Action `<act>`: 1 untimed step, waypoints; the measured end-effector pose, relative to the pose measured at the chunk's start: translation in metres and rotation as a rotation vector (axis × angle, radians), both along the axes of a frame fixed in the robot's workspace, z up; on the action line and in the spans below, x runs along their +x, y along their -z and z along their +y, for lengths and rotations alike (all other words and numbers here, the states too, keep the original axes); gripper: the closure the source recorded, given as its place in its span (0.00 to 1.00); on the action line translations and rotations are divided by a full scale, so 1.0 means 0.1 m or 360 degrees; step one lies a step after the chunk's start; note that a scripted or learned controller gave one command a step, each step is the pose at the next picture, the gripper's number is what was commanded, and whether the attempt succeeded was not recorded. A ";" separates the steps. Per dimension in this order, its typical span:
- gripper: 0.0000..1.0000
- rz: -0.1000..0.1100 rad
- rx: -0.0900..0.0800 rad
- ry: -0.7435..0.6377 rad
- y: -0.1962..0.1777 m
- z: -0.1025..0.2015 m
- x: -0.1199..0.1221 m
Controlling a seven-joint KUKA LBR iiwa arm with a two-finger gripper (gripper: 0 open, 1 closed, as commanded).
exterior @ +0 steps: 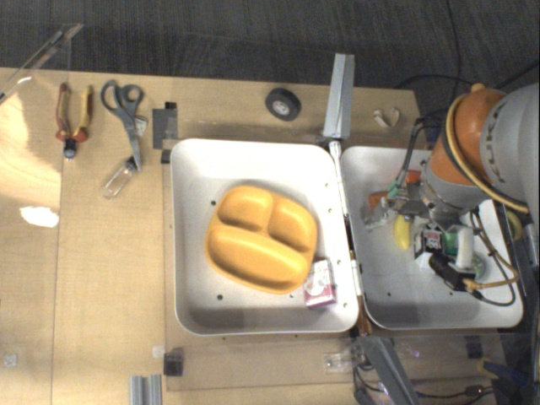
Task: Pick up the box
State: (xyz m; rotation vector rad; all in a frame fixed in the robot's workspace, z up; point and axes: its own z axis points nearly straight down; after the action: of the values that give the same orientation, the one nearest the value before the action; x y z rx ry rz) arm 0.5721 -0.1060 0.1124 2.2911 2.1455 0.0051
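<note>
Dark grey carpet (219, 15) across top of view, ribbed weave. Below it, light wood desk (93, 251), seam running down left part. Bright glare patch (21, 154) on desk at far left, small white spot below it. Black cables (460, 32) trailing over carpet at upper right. Metal bracket (340, 95) upright at desk's back edge, between bins. Black tape roll (283, 104) just left of it. Pliers (72, 118) and scissors (126, 112) lying at desk's upper left, near each other.

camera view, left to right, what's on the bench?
Pliers → scissors → left bin with yellow dish → small box → right bin → gripper.
</note>
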 end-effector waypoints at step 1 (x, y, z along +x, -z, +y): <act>0.00 -0.0004 -0.0004 -0.0044 -0.99 -0.75 0.35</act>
State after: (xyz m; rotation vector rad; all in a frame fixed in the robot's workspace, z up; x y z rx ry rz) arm 0.6070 -0.1806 0.2118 2.2589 2.1743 0.0048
